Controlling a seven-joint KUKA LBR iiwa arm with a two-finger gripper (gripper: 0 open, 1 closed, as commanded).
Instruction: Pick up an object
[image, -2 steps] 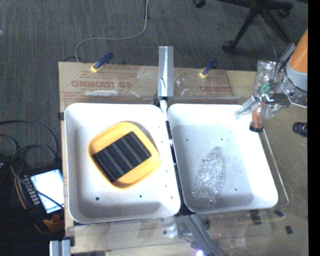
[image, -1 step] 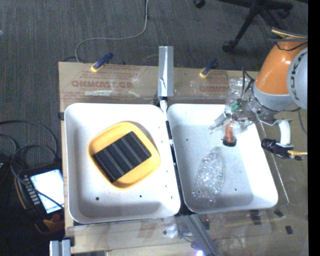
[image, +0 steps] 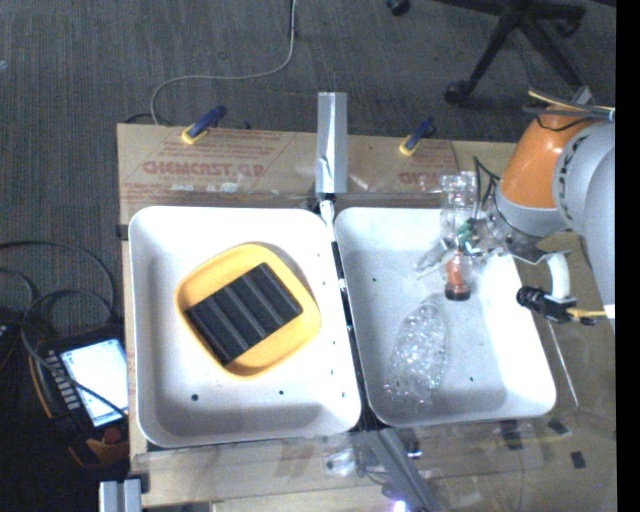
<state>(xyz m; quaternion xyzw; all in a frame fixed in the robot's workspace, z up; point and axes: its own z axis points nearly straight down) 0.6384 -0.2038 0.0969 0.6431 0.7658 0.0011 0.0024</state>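
A clear plastic bottle (image: 420, 350) lies in the right bin (image: 520, 390). The pincer (image: 457, 262) hangs over that bin's far part, near the bottle's cap end; its grip cannot be told. It should descend squarely across the bottle's narrow width.

Lighting is even and moderately bright from overhead. Both white bins (image: 150, 330) read near overexposed, with soft shadows along their inner walls. The carpet beyond the bins is dim and grainy. Overall focus is soft; the clear plastic item (image: 420, 350) in the right bin shows scattered glints.
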